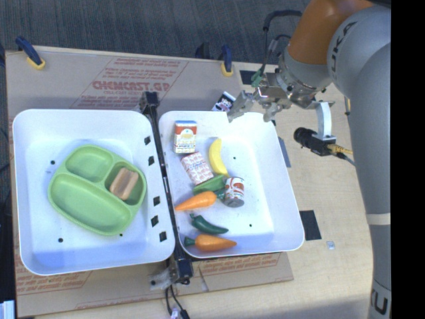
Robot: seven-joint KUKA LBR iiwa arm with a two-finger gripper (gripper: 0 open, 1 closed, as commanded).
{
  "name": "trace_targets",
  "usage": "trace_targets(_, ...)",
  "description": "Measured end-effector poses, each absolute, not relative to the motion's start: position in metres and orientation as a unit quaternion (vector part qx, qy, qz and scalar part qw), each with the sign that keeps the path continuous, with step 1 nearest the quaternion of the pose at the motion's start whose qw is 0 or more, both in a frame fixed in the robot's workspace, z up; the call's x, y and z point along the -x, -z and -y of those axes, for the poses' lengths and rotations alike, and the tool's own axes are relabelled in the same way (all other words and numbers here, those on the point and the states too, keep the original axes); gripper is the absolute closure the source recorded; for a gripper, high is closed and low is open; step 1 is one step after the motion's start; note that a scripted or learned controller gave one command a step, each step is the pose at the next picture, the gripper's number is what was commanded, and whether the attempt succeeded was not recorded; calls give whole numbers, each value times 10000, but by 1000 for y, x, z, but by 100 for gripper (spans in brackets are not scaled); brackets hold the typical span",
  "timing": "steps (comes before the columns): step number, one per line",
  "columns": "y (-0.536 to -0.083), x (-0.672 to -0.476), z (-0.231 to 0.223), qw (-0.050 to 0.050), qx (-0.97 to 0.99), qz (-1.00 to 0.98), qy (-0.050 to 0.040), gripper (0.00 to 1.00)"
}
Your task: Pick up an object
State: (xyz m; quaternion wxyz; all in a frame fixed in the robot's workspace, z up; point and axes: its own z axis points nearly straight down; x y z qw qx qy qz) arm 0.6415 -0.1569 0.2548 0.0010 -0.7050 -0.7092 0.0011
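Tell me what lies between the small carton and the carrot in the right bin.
In the camera view, a pink-white wrapped packet lies between the carton and the carrot in the right bin.

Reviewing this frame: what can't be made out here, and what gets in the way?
- End effector: too small and cluttered in the camera view to tell open from shut.
- Small box and wrapped packet: label print too small to read.
- Can: its left side is hidden by the green vegetable beside it.
- Item in the green tray, a brown roll-like thing: too blurred to identify.
- Arm: cut off by the top edge.
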Motion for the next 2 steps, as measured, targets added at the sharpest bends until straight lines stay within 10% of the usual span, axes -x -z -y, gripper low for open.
trace_targets(1,-321,-597,82,0,7047,7095,6,0)
trace_targets(2,-195,-580,90,14,7049,7093,-21,0)
